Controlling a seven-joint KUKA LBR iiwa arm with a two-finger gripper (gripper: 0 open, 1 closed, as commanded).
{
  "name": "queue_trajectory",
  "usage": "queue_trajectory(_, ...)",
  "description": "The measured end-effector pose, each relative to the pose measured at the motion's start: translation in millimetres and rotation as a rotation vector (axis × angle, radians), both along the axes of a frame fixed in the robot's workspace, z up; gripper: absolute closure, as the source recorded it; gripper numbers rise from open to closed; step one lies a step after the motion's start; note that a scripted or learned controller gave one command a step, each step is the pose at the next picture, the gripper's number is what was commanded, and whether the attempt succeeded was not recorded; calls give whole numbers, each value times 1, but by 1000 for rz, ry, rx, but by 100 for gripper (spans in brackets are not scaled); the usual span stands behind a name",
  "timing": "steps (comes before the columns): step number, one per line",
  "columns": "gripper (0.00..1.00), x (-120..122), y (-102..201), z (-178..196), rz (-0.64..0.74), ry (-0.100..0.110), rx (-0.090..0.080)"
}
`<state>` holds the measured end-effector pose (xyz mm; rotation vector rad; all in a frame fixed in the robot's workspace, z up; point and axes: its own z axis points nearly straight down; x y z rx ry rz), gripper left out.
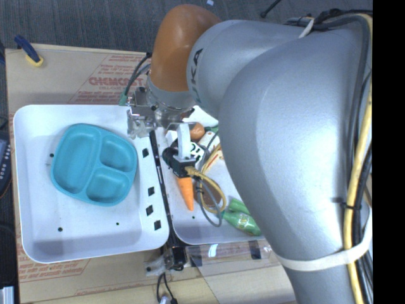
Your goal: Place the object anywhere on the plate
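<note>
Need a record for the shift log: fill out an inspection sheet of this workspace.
Surface: two white bins side by side on a cardboard-covered bench.
Job's things: blue three-compartment plate lies flat in the left bin; which object is to go on it cannot be told.
Clutter: carrot, green toy vegetable and small brown round item in the right bin, partly under the arm.
Grippers: gripper hangs over the rims between the bins.
Cables: yellow cable runs along the arm; dark cable at the bench's near edge.
Surroundings: dark carpet; blue and yellow clip at the bench's far corner.
</note>
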<state>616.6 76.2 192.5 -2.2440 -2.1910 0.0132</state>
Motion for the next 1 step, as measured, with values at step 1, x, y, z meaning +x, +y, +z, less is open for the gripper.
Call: queue_trajectory(1, 100, -59, 2, 3, 22, 0, 0)
